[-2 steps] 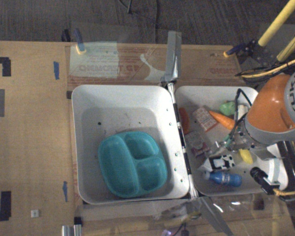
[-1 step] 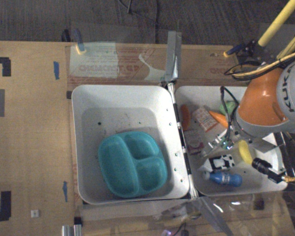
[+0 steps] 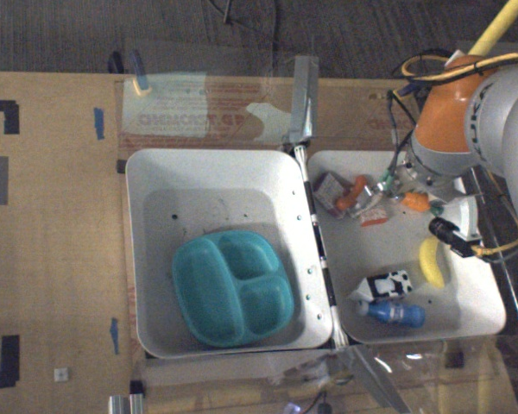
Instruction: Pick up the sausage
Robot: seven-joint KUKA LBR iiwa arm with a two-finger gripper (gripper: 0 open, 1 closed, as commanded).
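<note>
An orange-red sausage-like piece lies at the far left of the right bin, against a small grey packet. My gripper hangs low just to the right of that piece, close to it or touching it. From this angle I cannot make out whether anything is held. The arm's orange band and grey wrist stand over the bin's far right corner.
A short orange item and a thin red strip lie near the gripper. A banana, a cow-patterned carton and a blue bottle sit toward the front. A teal divided plate lies in the left bin.
</note>
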